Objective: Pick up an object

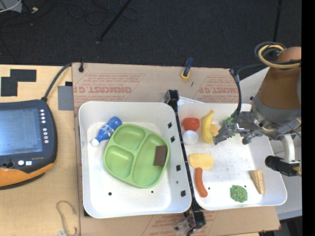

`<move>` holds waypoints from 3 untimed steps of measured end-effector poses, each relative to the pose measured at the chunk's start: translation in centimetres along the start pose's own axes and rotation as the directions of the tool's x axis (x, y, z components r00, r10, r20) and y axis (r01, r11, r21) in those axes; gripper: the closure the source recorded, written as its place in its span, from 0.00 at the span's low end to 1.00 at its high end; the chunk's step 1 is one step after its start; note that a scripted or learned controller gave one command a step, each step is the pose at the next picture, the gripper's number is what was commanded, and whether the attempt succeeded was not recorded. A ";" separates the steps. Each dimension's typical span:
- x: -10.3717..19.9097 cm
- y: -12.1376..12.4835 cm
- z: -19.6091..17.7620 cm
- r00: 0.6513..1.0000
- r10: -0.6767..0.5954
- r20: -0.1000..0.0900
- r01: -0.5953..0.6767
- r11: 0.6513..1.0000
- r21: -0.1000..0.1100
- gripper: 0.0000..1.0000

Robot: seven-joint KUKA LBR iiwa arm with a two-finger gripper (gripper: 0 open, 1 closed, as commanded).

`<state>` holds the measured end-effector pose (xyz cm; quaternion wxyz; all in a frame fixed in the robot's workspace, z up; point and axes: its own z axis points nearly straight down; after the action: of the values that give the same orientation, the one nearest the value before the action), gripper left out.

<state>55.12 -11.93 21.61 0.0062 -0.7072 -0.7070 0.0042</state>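
Observation:
The right bin holds a yellow banana, a red tomato, a white ball, a flat yellow piece, a red-orange sausage, a green broccoli-like clump and a tan cone. My gripper hangs over the upper middle of this bin, just right of the banana. Its two dark fingers stand apart, so it is open, and nothing shows between them. A small green bit sits beside the wrist.
The left bin holds a green divided plate with a brown block on it, and a blue-and-white bottle. A tablet lies off to the left of the bench. A black divider separates the bins.

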 end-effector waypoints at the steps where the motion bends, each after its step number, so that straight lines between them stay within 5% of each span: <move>1: 0.0 0.2 -0.5 1.000 -0.001 0.001 0.001 1.000 -0.011 0.00; 3: -0.4 0.3 10.6 1.000 -0.002 0.000 0.002 1.000 -0.005 0.00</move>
<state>55.25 -12.33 10.97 0.0044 -0.7066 -0.7076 0.0026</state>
